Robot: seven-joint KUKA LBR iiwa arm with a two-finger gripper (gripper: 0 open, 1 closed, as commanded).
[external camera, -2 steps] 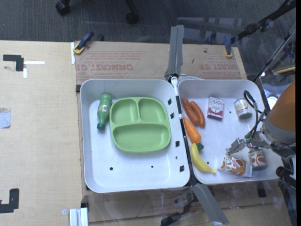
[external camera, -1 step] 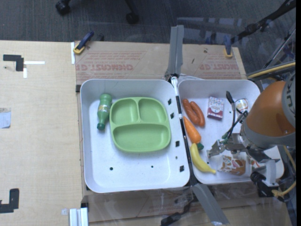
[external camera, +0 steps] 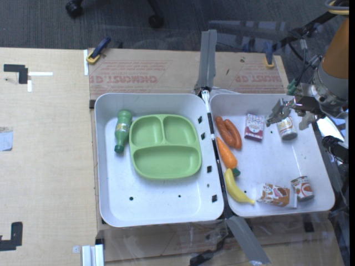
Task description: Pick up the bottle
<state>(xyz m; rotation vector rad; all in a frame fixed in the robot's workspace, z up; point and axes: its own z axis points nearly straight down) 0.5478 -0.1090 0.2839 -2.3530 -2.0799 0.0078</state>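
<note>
The green bottle (external camera: 121,129) lies on its side at the left end of the left bin (external camera: 105,165), just left of a green divided plate (external camera: 165,146). My gripper (external camera: 290,118) hangs over the far right part of the right bin (external camera: 319,159), a long way from the bottle. Its fingers (external camera: 275,114) are spread open, and a small can (external camera: 286,129) stands just below and between them. Nothing is held.
In the right bin lie two sausages (external camera: 229,132), a carrot (external camera: 226,154), a banana (external camera: 237,188), a red box (external camera: 254,127), a snack pouch (external camera: 275,195) and a second can (external camera: 302,188). A raised divider (external camera: 209,132) separates the bins.
</note>
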